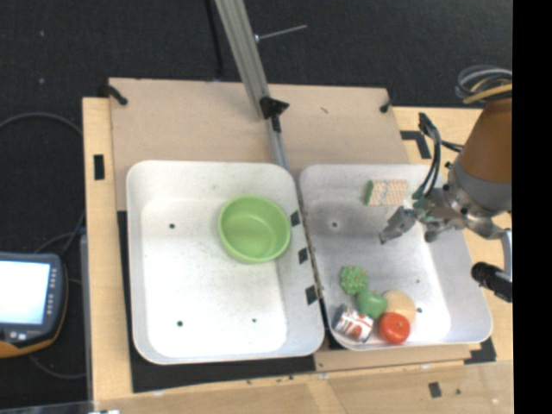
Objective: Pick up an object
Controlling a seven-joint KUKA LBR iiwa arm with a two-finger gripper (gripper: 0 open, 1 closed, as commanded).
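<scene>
Toys [373, 313] crowd the right bin's [448, 270] near corner; gripper [414, 224] (spread open, holding nothing) hangs near a sponge [385, 192].

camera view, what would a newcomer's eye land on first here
The bright green bowl sits alone in the left bin. In the right bin, a colourful cluster crowds the near corner: a red tomato, a green toy and a red-and-white can. The gripper hangs above that bin's middle.
</scene>
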